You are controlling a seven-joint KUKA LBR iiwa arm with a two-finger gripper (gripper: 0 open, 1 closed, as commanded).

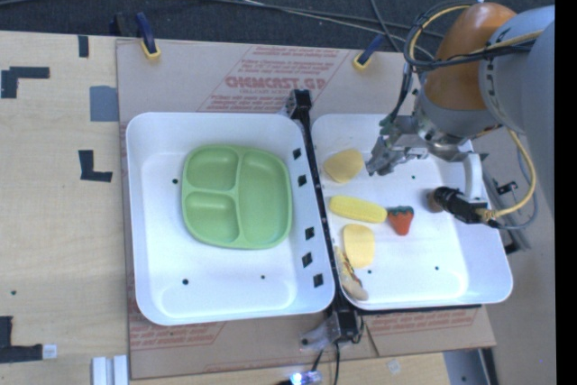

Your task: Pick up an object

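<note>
The left bin holds a green plate. The right bin holds a round yellow piece, a long yellow piece, a strawberry and another yellow piece. The gripper hangs at 3 o'clock from the round piece; I cannot tell how its fingers stand. Bare floor lies toward 4 o'clock.

Even, bright overhead light, soft shadows, mild glare on white bins, slightly soft focus.

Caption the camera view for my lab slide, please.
KUKA arm's tool hovers beside yellow toy food in right bin; green plate fills left.
</note>
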